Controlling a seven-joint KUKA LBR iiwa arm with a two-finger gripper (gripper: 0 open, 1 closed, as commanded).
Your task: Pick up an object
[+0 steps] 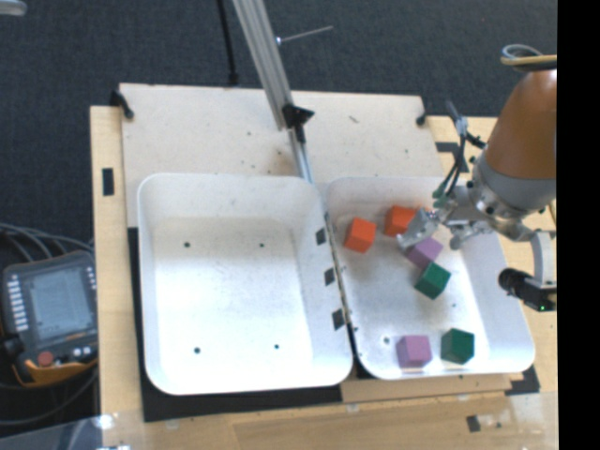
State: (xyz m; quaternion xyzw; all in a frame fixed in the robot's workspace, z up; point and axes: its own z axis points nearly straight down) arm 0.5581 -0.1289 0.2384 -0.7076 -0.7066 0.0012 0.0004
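Bench: two white bins (234,368) stood side by side.
Blocks: six, all in the right bin.
Gripper (424,231): low between orange block (400,219) and purple block (427,251); finger spread unclear.
Risk: crowded neighbours could have been nudged, spoiling the grasp.

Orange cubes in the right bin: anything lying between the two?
No. In the camera view the left orange cube and the right orange cube sit apart, with bare white bin floor between them.

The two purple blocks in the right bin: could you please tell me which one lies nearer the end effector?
The upper purple block, directly beside the end effector and just above a green block. The other purple block sits at the bin's near edge, far from it.
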